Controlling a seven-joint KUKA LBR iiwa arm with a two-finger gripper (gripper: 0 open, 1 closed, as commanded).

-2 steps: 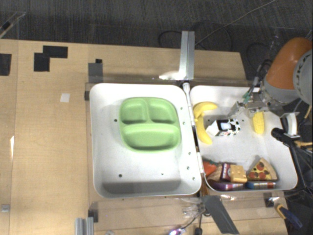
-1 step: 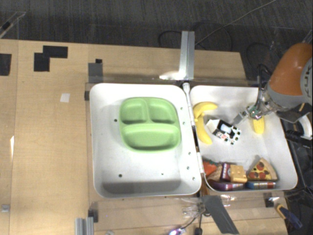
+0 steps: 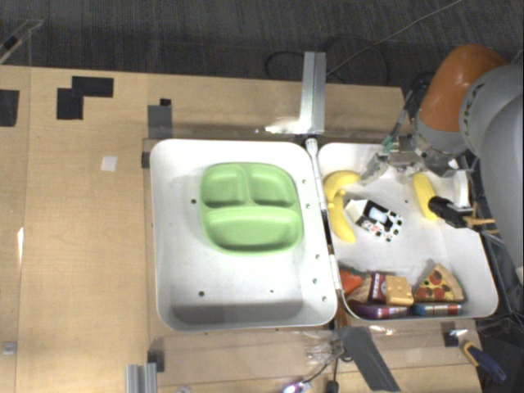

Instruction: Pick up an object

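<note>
The gripper (image 3: 403, 155) hangs over the far end of the right bin (image 3: 483, 289). Whether its fingers are open or closed cannot be determined. The nearest object, a banana (image 3: 338, 203), lies beside the gripper toward the green tray (image 3: 249, 206), with its long axis running from the far side to the near side.

A single fixed camera looked down at a slant from above the bench (image 3: 74, 244), far enough to take in both white bins (image 3: 164, 219) side by side, the arm (image 3: 491, 97) entering from the right.
</note>
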